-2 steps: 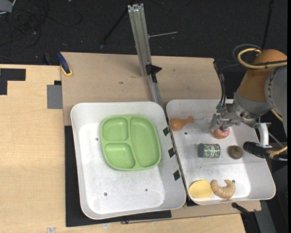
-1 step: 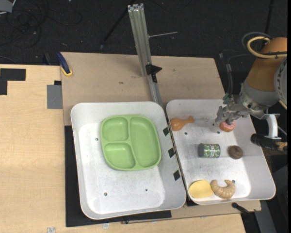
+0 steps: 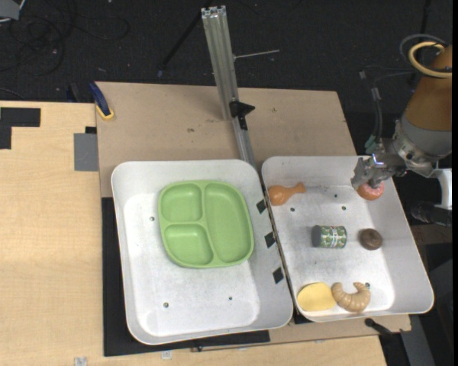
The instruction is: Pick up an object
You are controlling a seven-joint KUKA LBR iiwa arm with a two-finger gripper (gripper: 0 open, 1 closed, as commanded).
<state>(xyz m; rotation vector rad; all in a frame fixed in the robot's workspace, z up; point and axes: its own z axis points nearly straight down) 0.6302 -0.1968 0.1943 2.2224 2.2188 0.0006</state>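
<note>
White left bin point(image 3: 137, 296) holds a green divided plate point(image 3: 206, 224). Right bin point(image 3: 412, 280) holds a can point(image 3: 330, 237), brown ball point(image 3: 371, 239), and a pinkish object point(image 3: 372, 191) beneath the claw point(image 3: 369, 175); its grip state is unclear.

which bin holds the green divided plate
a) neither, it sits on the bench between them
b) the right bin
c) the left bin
c: the green divided plate lies flat inside the left bin, while the right bin holds the small can and other little items.
</note>
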